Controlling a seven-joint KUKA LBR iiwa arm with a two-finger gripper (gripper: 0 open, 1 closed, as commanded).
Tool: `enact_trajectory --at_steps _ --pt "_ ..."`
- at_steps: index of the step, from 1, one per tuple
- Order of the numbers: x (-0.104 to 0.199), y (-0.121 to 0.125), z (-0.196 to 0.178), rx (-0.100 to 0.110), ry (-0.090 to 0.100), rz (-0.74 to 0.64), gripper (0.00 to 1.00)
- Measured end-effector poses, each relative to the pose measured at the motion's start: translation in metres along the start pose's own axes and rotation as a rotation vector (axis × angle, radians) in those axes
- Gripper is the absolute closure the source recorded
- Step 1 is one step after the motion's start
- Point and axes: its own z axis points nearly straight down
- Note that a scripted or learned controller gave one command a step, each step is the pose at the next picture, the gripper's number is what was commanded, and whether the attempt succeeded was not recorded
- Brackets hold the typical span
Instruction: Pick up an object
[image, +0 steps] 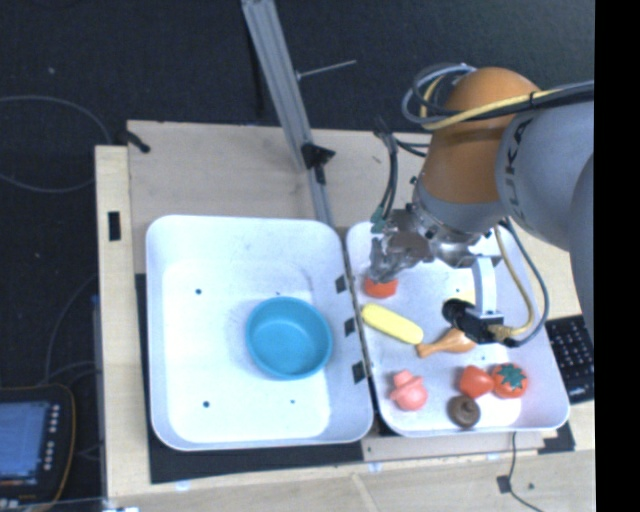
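Small orange-red toy (380, 288) at the right bin's (555, 395) upper-left corner, directly under the gripper (385, 262), not yet lifted. Cannot tell the finger state. Nearby: yellow banana (391, 324), pink toy (407, 390); blue bowl (289, 337) apart in the left bin (180, 250).

The arm (545, 140) is smooth matte grey with dark lettering on its side; a rounded glossy orange band (478, 130) sits above the wrist; thin yellow, grey and black cables (440, 95) loop around it; the gripper (385, 262) is dull metallic grey.
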Motion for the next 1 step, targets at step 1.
enact_trajectory --at_steps 1 --pt "0.0581 -0.0113 0.0082 0.003 -0.002 0.001 1.00"
